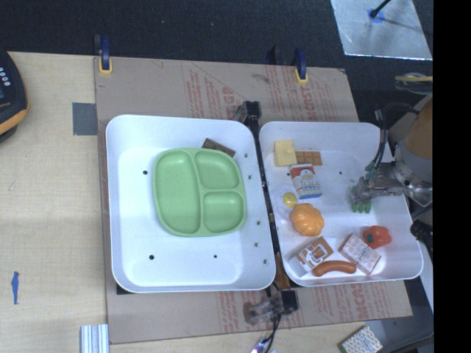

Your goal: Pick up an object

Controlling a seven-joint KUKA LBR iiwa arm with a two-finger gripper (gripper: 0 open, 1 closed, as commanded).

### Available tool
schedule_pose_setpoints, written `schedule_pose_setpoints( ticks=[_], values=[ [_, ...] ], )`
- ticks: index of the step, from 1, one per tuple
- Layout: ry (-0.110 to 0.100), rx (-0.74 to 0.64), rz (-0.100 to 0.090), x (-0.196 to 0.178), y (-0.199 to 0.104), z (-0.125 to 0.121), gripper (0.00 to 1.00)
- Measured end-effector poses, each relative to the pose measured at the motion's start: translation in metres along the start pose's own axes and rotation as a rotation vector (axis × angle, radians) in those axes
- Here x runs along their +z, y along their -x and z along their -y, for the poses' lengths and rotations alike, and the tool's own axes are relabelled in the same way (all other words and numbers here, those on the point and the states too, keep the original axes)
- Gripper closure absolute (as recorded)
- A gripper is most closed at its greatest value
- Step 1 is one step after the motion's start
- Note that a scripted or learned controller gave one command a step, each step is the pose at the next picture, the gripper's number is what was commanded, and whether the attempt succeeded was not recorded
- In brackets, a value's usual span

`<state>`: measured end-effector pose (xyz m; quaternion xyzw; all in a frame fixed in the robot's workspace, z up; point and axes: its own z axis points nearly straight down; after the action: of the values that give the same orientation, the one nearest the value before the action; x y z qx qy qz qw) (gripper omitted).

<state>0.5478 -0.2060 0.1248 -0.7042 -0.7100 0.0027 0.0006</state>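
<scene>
One small green item (360,207) lies in the right bin (338,134) near its right wall, just under the gripper (366,192); whether the gripper is spread or closed, I cannot tell. It looks light, likely smooth toy plastic and a bit slippery; pinching across its narrow middle seems safest.

No text can be read with any certainty. The cardboard sheet (221,79) under the bins carries faint red printing along its edges, too blurred to make out. Small packets in the right bin (333,134), such as the red-and-white carton (305,181), bear printing too small to read.
</scene>
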Motion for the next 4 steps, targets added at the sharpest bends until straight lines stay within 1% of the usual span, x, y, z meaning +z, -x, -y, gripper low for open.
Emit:
schedule_pose_setpoints(
  ticks=[1, 2, 3, 4],
  values=[
    [-0.001, -0.001, 0.0, 0.0, 0.0, 0.0, 0.0],
    [0.0, -0.002, 0.002, -0.01, 0.001, 0.0, 1.0],
    [-0.001, -0.002, 0.002, -0.01, 0.001, 0.0, 0.0],
    [0.001, -0.003, 0.004, -0.02, 0.002, 0.0, 1.0]
  ],
)
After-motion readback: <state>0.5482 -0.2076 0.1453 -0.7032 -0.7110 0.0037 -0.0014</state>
